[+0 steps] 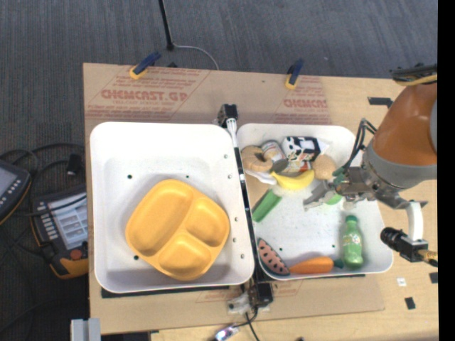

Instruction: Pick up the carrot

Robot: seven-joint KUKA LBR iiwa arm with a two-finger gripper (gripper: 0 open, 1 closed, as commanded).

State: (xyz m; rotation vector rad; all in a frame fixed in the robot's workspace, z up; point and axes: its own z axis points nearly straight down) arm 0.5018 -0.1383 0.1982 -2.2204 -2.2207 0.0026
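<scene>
The carrot (311, 266) is orange and lies flat along the front wall of the right bin (298, 222), between a watermelon slice (272, 256) and a green bottle (352, 240). My gripper (323, 194) hovers over the middle right of that bin, well behind the carrot and apart from it. It stands open, with nothing visibly held. A small green thing (333, 199) lies right under it. The grey arm with its orange band (405, 130) reaches in from the right.
The back of the right bin holds a banana (293, 180), a green stick (266, 204), a tan roll (324, 166), a doughnut (256, 158) and a black-and-white carton (301, 146). A yellow divided plate (178, 227) sits in the left bin (114, 155).
</scene>
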